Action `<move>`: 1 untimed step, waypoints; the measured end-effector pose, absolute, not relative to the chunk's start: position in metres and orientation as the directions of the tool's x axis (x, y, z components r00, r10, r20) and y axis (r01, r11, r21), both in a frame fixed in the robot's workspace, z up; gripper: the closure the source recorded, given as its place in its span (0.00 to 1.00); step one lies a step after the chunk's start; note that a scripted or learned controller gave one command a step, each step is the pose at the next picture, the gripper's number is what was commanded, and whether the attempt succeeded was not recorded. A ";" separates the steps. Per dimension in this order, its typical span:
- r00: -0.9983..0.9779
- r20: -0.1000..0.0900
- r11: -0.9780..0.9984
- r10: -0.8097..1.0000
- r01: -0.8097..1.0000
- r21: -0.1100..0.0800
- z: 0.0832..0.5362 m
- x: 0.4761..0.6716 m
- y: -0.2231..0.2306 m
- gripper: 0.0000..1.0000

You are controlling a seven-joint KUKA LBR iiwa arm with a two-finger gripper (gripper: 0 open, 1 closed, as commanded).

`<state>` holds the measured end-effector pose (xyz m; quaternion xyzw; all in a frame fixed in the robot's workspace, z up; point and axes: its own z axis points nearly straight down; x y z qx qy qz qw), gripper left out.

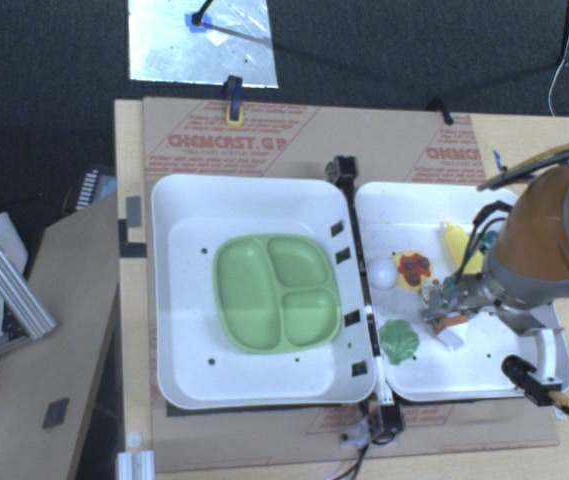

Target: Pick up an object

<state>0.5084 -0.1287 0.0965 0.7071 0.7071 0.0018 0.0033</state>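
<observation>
Nearest the camera, along the front of the right bin (484, 383), lies a green leafy item (399, 340), close to the divider between the bins and just left of and below the claw; a small white block (450, 338) sits on the bin floor right beside the claw's tip, on its near side.

The claw (442, 306) hangs low over the middle of the right bin, reaching in from the right under the orange band of the arm (549, 233); its tip is a dark tangle with an orange-red scrap (451, 319) at it, and whether the claw is wide, narrow or clamped on that scrap I cannot tell.

The likeliest target, in my judgement, is the red and yellow item (413, 266), which lies just up and to the left of the claw, toward the far side of the bin; a white ball (382, 274) rests beside it, nearer the divider; the claw would need a short shift away from the camera and leftward to centre over it.

Farther back, a yellow piece (457, 240) stands with its long axis running roughly near to far, partly behind the wrist cables.

In the left bin (179, 268) a green divided tray (276, 293) lies well apart from the claw.
</observation>
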 end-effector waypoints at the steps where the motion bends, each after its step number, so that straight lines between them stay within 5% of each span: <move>1: -0.004 -0.001 0.004 1.000 1.000 0.005 0.145 0.505 -0.121 1.00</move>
